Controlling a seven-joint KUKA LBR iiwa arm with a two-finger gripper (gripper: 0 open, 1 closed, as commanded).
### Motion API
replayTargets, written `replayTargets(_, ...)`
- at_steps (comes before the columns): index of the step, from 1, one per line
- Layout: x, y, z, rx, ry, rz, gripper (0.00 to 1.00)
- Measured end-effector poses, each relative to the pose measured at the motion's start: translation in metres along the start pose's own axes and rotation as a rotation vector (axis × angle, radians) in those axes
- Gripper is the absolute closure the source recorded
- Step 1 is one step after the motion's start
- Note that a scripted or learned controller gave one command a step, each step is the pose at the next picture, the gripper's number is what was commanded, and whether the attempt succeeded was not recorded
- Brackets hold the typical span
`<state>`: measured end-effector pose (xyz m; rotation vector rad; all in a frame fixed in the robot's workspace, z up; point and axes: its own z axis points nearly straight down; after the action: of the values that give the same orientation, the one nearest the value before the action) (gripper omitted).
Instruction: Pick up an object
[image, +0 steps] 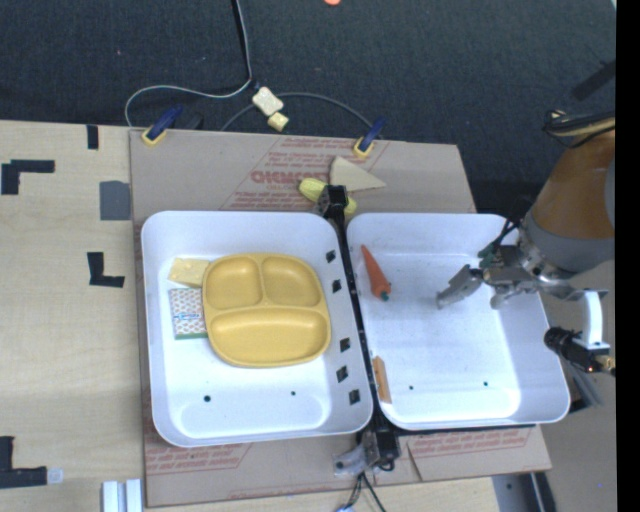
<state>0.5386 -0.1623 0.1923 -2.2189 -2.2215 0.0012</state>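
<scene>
The arm (575, 215) enters from the right edge of the frame and carries the tool (455, 290) low over the right bin (500, 400), at mid-height of the frame. The tool points toward the left, and its grey fingers (462, 283) show as a narrow tapering shape with nothing between them; how far they are parted cannot be told from this angle. The nearest candidate for the pick is a carrot (375, 272), lying on the floor of the right bin near its upper left corner, just beside the divider where the two bins meet. It lies roughly lengthwise from upper left to lower right, apart from the tool and to its left. A thin orange-brown stick (381, 380) rests against the same left wall, lower in the frame. The left bin (240, 420) holds a yellow divided plate (267, 308) in the middle, with a pale yellow block (188, 270) and a small patterned packet (186, 312) tucked along the plate's left side. The table (60, 330) carries a cardboard sheet (420, 180) under both bins, presumably to keep them seated together. The task is judged to be at the approach stage: no object has been lifted. The carrot's position close to the wall may limit room for the fingers on that side.
</scene>
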Motion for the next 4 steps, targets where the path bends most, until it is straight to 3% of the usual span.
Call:
replayTargets(1,0.055,0.011,0.054,0.005,0.002,-0.004,0.0)
replayTargets(2,0.098,0.069,0.005,-0.008,0.0,-0.006,0.0)
replayTargets(3,0.058,0.085,0.109,-0.007,-0.004,0.002,0.0)
replayTargets(4,0.058,0.109,0.106,-0.004,-0.001,-0.001,0.0)
